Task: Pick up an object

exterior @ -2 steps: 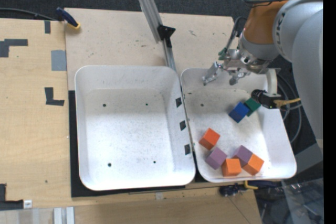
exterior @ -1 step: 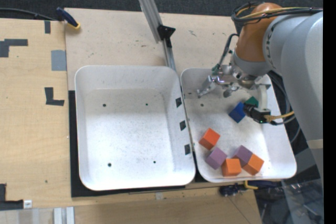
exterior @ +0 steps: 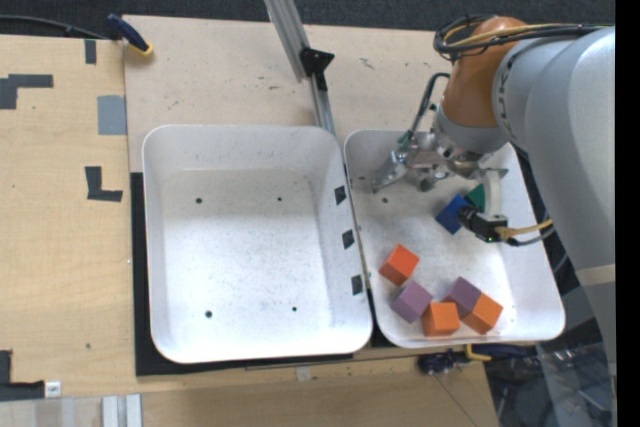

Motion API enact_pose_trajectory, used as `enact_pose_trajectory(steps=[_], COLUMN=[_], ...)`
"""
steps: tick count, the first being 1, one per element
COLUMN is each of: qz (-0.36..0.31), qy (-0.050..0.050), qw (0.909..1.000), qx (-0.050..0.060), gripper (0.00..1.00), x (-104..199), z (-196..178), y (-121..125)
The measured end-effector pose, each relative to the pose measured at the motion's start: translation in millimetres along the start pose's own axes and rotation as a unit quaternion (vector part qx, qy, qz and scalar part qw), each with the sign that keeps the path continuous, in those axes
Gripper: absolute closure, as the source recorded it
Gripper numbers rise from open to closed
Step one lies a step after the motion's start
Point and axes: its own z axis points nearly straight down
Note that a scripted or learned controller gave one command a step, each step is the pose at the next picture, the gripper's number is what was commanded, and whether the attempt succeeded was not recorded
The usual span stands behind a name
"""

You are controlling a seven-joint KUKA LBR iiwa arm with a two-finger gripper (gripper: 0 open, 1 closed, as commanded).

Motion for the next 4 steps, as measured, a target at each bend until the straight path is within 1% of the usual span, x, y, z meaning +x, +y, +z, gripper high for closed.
enact_pose_trajectory(steps=[1, 2, 3, 4], qz=[-0.001, 0.000, 0.000, 0.000], qy=[0.000, 0.001, 0.000, 0.000], qw=[1.0000, 1.0000, 1.0000, 1.0000], qx=[-0.001, -0.004, -0.005, -0.003], gripper=[1.00, 1.00, 1.00, 1.00], x=[1, 9, 7, 7], z=[-11, -57, -120, -138], y=[1, 1, 4, 5])
